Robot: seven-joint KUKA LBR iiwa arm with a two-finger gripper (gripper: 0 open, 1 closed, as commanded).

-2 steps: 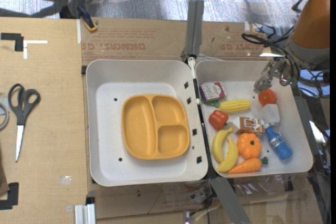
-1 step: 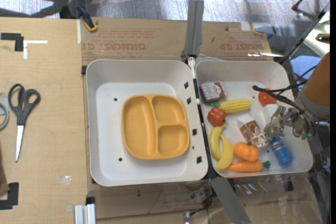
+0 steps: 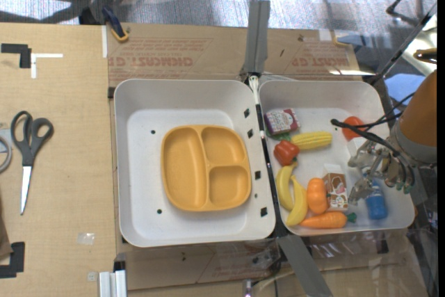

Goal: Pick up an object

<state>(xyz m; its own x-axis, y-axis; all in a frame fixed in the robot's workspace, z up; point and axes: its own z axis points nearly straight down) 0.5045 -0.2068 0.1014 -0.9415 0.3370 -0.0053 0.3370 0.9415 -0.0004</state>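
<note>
Right bin [image 3: 316,88], lower right of the frame: stock of small toy groceries. Contents, from the bin's upper part downward: a maroon snack packet [image 3: 281,121], a corn cob [image 3: 311,141], a red pepper [image 3: 286,151], a red tomato-like piece [image 3: 353,126] at the upper right, a banana [image 3: 289,195], an orange piece [image 3: 316,194], a small brown carton [image 3: 336,190], a carrot [image 3: 324,220] along the lower wall, and a blue bottle [image 3: 376,206] at the far right.

Handling, as judged from where I stand: all look like light, hollow plastic, stiff and smooth, so apt to slip or roll under a pinch. The blue bottle is the likeliest candidate, being nearest the tool; best taken across its body, not by its cap. The carton, just to the left, offers flat faces and would seat more surely.

End effector [image 3: 366,181]: low in the right bin, between the carton and the blue bottle, its metal fingers pointing down and left. Whether they are spread or pressed together I cannot tell; nothing is visibly between them.

Arm: enters from the right edge, orange band [image 3: 421,122] above the wrist, a black cable looping toward the tomato-like piece.

Left bin [image 3: 128,149]: one yellow divided tray [image 3: 206,167]. Scissors [image 3: 29,149] lie on the tabletop [image 3: 62,219] at far left.
</note>
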